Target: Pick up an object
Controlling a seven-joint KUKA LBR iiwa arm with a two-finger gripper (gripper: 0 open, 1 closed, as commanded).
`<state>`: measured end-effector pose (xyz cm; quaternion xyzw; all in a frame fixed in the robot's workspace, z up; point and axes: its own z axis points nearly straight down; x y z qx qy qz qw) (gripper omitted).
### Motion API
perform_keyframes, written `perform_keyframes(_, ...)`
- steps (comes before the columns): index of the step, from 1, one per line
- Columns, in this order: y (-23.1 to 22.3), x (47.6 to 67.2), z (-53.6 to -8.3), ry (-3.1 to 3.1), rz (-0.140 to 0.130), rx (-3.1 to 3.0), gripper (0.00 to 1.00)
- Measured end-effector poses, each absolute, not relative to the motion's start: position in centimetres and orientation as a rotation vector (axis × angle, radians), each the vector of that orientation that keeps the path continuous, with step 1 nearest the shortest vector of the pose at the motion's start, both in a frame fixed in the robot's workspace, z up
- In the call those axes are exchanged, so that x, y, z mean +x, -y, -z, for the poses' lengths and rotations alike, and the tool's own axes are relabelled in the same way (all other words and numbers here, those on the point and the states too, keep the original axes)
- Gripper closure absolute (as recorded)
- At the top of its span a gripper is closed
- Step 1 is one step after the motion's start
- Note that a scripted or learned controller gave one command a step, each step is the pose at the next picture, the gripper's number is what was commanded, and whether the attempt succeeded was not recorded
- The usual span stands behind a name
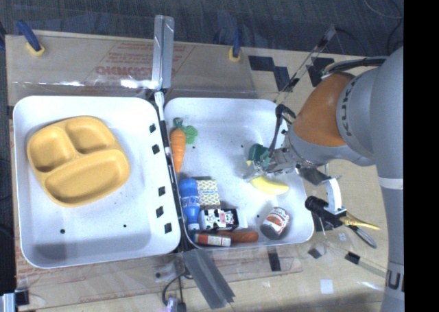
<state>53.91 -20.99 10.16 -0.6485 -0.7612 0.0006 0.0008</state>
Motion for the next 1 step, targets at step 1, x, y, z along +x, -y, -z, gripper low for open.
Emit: perform_keyframes(1, 16.52, 53.19, -22.46, 2.486, -0.001, -1.920, 1.00)
